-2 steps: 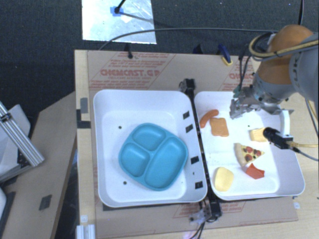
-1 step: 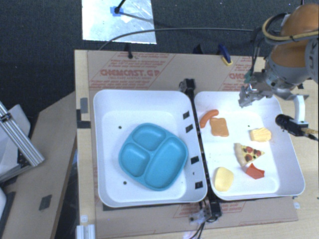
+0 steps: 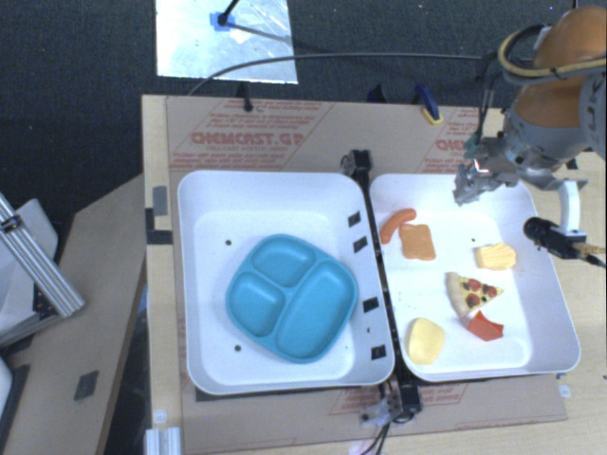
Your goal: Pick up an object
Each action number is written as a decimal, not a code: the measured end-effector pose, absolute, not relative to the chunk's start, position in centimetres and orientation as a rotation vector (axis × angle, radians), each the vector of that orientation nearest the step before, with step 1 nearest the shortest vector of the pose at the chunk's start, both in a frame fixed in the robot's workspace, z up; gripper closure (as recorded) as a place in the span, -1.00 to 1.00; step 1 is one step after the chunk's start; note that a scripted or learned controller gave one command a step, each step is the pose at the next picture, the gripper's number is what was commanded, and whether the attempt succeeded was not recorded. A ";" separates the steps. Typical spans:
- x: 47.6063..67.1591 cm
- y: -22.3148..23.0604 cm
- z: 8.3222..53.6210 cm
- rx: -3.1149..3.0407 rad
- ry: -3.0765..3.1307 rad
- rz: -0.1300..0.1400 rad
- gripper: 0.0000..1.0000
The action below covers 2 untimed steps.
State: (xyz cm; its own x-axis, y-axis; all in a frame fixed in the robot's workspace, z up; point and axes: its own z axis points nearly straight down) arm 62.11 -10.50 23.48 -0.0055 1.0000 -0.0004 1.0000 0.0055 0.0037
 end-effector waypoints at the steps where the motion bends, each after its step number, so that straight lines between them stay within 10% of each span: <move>1: 60.6 -5.0 22.5 2.212 2.232 0.001 1.00; 2: 59.1 0.3 21.5 2.212 2.234 0.000 1.00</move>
State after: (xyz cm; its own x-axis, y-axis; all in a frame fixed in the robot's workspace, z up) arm 59.14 0.34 21.50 -0.0096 1.0000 0.0017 1.0000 0.0096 -0.0016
